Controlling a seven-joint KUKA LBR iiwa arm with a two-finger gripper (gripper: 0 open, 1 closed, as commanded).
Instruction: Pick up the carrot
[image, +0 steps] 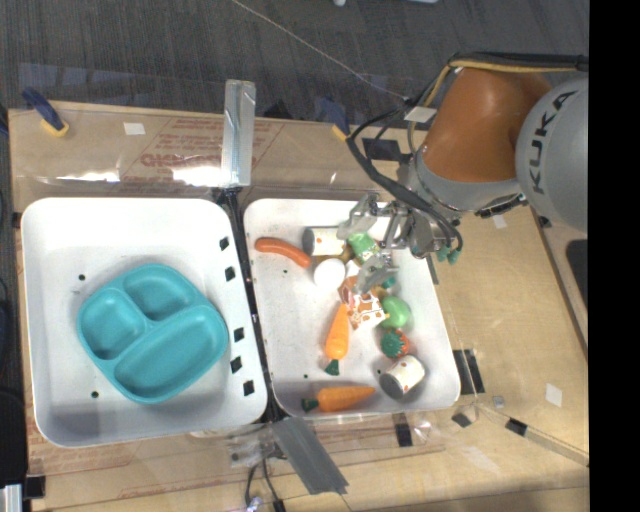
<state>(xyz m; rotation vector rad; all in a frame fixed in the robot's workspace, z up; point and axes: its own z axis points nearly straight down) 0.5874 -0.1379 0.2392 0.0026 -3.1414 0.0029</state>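
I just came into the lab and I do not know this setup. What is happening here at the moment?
A KUKA arm reaches in over the right bin, which holds toy food. Its gripper hangs above the cluttered middle of that bin, near a green piece. Several orange carrot-like pieces lie there: one upright in the centre, one along the near edge, one near the far left. None is lifted yet. The left bin holds a teal divided plate.

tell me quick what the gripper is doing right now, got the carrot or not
Gripper: cannot tell if open or shut; low in the right bin, no carrot seen in it.
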